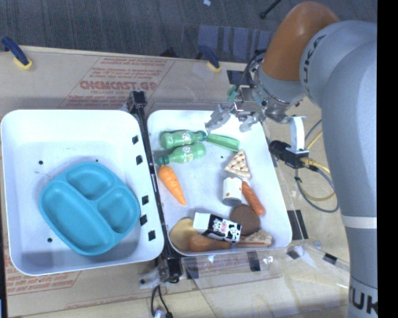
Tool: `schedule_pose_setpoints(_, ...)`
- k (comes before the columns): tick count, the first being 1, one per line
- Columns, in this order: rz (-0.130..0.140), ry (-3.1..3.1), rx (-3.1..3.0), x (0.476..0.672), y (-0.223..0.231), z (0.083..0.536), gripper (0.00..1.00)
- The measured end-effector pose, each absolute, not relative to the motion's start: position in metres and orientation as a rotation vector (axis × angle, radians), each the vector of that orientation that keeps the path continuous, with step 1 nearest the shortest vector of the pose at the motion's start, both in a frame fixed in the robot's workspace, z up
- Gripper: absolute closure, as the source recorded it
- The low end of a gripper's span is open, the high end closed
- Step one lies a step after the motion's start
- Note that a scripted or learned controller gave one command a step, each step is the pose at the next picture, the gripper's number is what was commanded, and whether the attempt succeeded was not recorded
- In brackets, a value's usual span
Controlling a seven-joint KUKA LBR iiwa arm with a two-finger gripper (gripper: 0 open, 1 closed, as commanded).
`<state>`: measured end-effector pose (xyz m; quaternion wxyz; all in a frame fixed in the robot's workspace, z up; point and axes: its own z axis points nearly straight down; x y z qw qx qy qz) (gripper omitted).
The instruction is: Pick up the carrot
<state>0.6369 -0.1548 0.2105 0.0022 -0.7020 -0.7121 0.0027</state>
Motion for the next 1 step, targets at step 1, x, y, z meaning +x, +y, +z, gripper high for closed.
schedule_pose_setpoints(1,0.012,-1.772,-2.582,0.5763,-0.0939,0.1134,0.00)
